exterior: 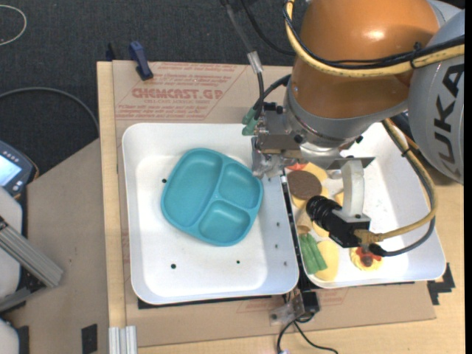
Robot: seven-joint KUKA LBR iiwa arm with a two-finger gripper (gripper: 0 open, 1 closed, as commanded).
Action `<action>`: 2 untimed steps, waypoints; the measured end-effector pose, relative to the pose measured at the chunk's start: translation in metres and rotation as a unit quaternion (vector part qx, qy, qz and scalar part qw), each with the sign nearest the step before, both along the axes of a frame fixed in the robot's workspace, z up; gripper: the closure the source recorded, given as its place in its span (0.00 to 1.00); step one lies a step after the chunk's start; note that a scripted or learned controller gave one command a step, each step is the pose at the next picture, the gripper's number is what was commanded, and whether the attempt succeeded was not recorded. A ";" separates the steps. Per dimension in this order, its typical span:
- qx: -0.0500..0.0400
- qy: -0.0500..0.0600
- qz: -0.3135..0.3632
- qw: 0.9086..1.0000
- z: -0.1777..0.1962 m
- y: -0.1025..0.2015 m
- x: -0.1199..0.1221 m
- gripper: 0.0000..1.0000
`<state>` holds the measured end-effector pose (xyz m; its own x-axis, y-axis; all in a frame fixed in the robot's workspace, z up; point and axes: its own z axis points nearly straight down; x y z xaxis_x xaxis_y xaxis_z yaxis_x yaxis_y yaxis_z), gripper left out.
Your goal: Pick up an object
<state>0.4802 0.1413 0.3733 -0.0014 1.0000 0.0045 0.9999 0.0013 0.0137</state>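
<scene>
Brown disc (301, 185) half beneath arm (354, 43)

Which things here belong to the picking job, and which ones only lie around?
Job: claw, teal divided plate, brown disc, green pieces, left bin, right bin.
Lying about: blue clamp, Chemcast-labelled board.

My arm (442, 109) reaches in from the right; its orange band (354, 28) faces up; my gripper (274, 162) points down near the middle.
</scene>
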 end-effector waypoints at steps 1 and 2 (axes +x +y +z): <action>-0.002 0.005 0.000 1.000 0.004 0.001 0.000 1.00; -0.002 0.004 0.000 1.000 0.014 0.001 0.000 1.00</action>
